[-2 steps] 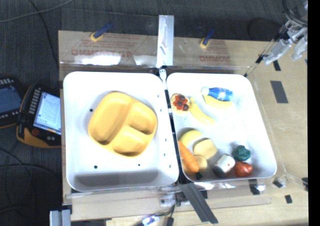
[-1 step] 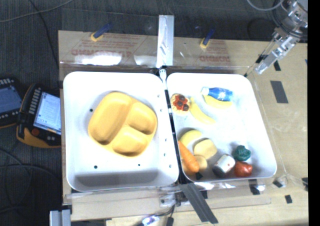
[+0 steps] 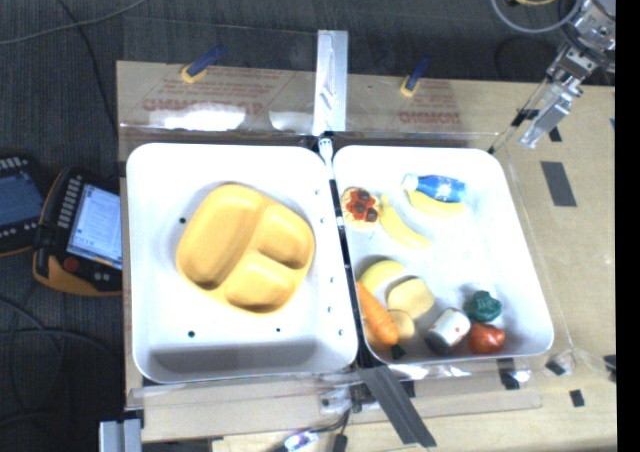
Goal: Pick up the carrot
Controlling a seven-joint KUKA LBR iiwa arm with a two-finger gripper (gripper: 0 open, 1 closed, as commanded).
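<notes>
My gripper (image 3: pixel 548 118) hangs past the far right corner of the right bin (image 3: pixel 520 240), well apart from the food, and at this slant I cannot tell how it is set. The carrot (image 3: pixel 377 317) lies in that bin's near left corner, hard against the wall by the left bin (image 3: pixel 150 270), touching the pale yellow pieces (image 3: pixel 398 292) beside it. I judge it light, stiff and smooth enough to slip, so I would pinch across its thick middle, though the wall leaves little room.
</notes>
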